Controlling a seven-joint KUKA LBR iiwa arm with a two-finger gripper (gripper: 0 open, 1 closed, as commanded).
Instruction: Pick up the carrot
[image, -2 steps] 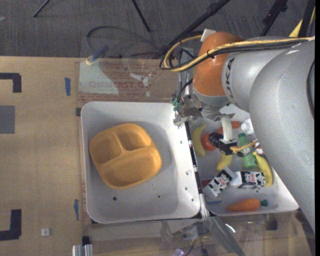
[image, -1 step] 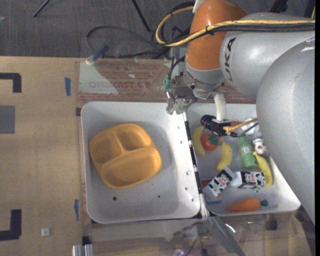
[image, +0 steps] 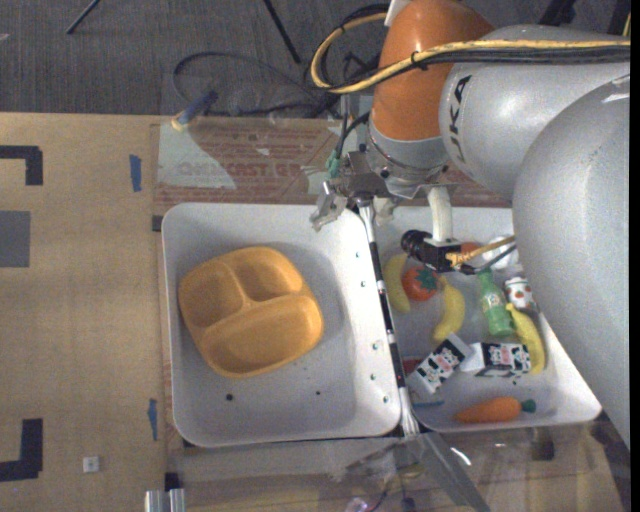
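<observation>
- Where the right bin (image: 560, 395) came nearest the camera, one smooth, tapered orange carrot (image: 488, 409) with a green tip lay flat on its white floor.
- Just beyond lay two boxy cow-print cartons (image: 441, 362), then two curved yellow bananas (image: 450, 313), one green bottle (image: 491, 306) and one round red tomato (image: 421, 284).
- One glossy yellow three-section plate (image: 250, 308) sat in the left bin (image: 200, 400).
- Farthest, the grey arm (image: 560, 150) bent down over the bins' far edge, well apart from the carrot; whether its jaws were open or closed could not be told.
</observation>
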